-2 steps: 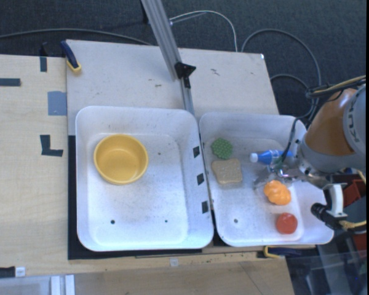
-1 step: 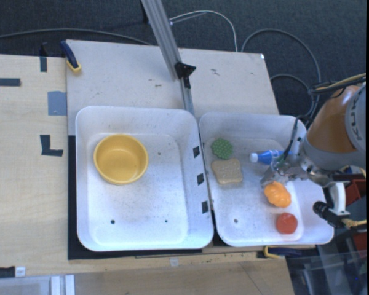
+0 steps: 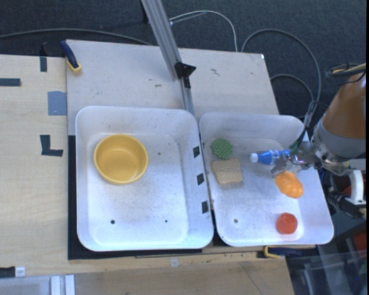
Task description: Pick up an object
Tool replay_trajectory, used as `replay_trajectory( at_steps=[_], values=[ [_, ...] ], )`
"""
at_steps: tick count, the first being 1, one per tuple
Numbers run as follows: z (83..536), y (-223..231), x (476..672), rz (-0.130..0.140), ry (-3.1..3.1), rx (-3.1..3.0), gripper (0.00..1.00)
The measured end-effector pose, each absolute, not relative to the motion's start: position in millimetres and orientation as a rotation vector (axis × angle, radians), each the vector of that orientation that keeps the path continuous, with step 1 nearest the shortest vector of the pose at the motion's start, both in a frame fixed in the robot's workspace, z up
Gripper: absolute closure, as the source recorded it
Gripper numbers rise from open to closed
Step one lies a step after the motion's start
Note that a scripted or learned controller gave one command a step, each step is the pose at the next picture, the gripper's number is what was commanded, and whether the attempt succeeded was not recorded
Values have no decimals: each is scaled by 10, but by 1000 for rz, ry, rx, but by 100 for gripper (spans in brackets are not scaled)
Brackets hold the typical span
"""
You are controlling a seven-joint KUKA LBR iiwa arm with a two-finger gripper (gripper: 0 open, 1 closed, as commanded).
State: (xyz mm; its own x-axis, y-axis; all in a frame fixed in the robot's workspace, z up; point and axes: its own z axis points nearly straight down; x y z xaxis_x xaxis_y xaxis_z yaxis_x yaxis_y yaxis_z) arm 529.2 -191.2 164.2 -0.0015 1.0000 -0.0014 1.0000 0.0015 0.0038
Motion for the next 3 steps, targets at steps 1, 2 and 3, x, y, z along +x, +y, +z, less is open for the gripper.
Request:
replay_trajectory(
  at_steps=[1,2,3],
  values=[
    [2048,-1911,5302,2,2221,2217,100],
    [2039,-1302,5466,2,2232,2214,100],
    [2171,-768,5519,2,2231,2214,100]
  ],
)
